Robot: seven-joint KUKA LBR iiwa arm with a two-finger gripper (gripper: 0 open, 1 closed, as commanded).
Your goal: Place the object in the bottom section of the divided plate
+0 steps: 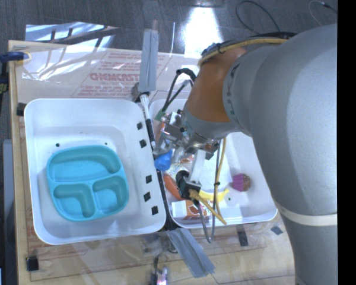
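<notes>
The gripper [177, 142] of a grey KUKA arm [285, 111] hangs low over the left side of the right-hand bin [258, 203], close to the wall shared with its neighbour. Cables and the wrist housing crowd the tool, and whether it has hold of anything cannot be told from this angle. A blue object [162, 161] sits just beside the tool's lower end, touching or nearly touching it; its shape is hard to make out. Below it lie an orange item [173, 189], partly covered by a black fitting, and a yellow banana-like piece [216, 195] crossed by a yellow cable. A small purple object [241, 182] rests apart from these, nearer the bin's right wall. The arm's orange band [209, 91] and broad grey body cover much of this bin, hiding its upper half and whatever lies there.

In the left-hand bin [41, 123] the turquoise divided plate [86, 181] lies flat, its three sections all bare: one long section toward the top of the view, two smaller ones toward the bottom. A clear plastic sheet [77, 70] with red lettering glares behind the bins, its text only partly legible.
</notes>
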